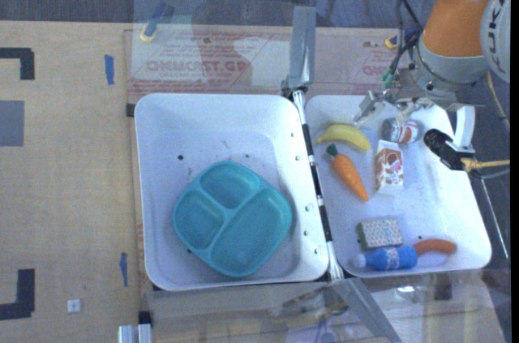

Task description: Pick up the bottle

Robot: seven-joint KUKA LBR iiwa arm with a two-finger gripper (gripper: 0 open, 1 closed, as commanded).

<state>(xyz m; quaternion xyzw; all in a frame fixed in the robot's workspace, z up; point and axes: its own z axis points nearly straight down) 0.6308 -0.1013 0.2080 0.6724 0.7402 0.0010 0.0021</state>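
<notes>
**Two bins, and the bottle is far from the arm**

Two white bins sit side by side on the bench [65,171]. The left bin [154,122] has a teal plate [233,218] with three parts in it. The right bin [466,203] has the food toys and the bottle.

The blue bottle [391,259] lies on its side at the near edge of the right bin. It is just below a little sponge [379,233]. An orange sausage [436,247] lies right by its end; I cannot tell if they touch.

The pincer [395,102] hangs over the far end of the same bin, near the banana [344,135] and a small can [405,130]. It is well apart from the bottle. I think the job is at its start: the arm needs to get to the bottle.

Next, I think the pincer must go across the bin, past the carrot [349,175] and the juice box [389,169]. Then it must go down over the bottle.

The pincer is small and blurry. I cannot tell how wide it is, or if it has hold of a thing. The arm [470,9] is cut off at the edge.
</notes>
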